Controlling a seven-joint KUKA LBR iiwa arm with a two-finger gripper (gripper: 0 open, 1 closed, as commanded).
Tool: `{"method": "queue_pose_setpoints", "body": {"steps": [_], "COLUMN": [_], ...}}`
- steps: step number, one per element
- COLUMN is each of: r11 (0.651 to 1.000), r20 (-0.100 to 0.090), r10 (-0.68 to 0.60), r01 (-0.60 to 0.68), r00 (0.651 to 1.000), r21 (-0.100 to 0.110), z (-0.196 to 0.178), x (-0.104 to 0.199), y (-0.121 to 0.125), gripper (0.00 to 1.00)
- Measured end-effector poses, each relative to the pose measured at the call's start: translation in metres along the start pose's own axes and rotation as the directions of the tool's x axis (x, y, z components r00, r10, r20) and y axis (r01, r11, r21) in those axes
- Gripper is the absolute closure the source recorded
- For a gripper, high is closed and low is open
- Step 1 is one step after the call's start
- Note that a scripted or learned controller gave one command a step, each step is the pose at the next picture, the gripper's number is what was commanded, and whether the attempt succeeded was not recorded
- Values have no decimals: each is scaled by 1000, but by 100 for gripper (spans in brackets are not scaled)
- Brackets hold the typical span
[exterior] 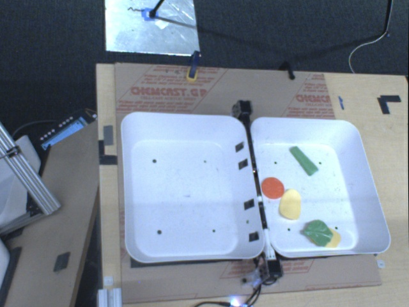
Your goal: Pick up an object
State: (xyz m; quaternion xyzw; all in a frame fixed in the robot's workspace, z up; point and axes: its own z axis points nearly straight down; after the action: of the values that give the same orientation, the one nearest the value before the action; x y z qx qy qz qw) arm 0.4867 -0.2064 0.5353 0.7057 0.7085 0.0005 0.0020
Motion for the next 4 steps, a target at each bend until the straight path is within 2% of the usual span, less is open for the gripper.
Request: {"method": "queue_pose_setpoints", "body": {"steps": [4], "r11": [1000], "r20": [0], "r10": [-1], "r01": [1], "r00": [1000], "r21": [0], "z": [0], "x": [0], "y": [0], "gripper": [100]}}
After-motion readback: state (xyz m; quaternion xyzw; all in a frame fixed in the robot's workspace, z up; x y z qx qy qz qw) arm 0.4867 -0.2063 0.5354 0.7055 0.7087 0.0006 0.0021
